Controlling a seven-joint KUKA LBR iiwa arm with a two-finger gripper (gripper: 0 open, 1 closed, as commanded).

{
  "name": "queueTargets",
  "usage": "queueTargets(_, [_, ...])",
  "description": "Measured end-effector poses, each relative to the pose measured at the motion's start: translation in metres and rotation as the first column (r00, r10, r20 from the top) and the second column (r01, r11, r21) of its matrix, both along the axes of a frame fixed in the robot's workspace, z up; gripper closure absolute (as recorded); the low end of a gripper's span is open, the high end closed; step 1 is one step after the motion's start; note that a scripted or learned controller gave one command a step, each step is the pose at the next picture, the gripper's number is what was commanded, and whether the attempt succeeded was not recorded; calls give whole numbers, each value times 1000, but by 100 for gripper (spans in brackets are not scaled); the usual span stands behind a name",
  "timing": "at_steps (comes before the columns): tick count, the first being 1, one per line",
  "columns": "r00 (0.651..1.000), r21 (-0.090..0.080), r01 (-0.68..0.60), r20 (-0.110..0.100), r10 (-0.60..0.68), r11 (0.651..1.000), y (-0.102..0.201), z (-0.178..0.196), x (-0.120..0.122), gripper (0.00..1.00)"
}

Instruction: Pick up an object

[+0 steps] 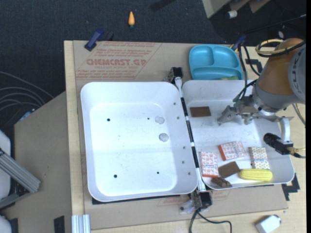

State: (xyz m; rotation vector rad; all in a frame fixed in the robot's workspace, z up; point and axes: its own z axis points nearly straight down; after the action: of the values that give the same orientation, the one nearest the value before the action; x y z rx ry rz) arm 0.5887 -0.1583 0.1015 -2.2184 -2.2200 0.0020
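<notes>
Brown block left of hand

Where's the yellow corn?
The yellow corn lies in the right bin, near its front edge, just right of a brown block.
</notes>
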Motion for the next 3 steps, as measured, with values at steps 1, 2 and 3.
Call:
queueTargets(1, [1000,1,-1,0,1,1000,56,-17,4,0])
queueTargets(2, [1000,0,1,2,-1,1000,68,83,-63,0])
queueTargets(3, [1000,-1,1,3,-1,1000,66,-17,-39,0])
